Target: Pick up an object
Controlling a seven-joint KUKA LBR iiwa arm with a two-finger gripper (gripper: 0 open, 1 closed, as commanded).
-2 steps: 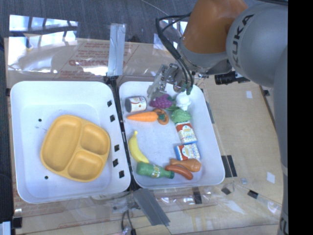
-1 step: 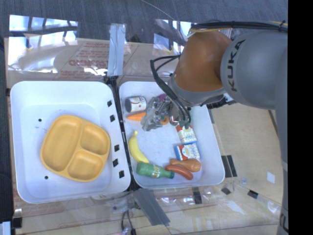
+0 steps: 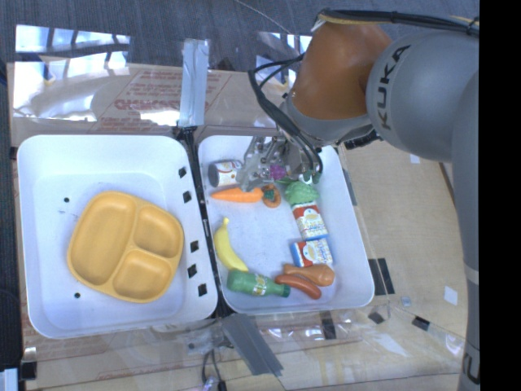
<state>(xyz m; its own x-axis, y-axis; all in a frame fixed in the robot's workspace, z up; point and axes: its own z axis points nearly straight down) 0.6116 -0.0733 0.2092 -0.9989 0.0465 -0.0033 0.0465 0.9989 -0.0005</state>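
My gripper [image 3: 275,166] hangs low over the far end of the right bin [image 3: 352,218], under the orange-banded wrist. A small purple item [image 3: 279,172] shows right at its tip, partly hidden by the metal. Just below it lie a carrot [image 3: 238,194], a small red-orange piece [image 3: 271,196] and a green leafy toy [image 3: 299,191]. A small white can [image 3: 225,172] lies to the gripper's left.
Further toward the front of the right bin lie a red-and-white carton [image 3: 309,221], a blue-and-white carton [image 3: 312,252], a banana [image 3: 229,249], a green bottle [image 3: 256,283] and a sausage [image 3: 301,284]. The left bin [image 3: 49,157] holds a yellow divided tray [image 3: 124,244].
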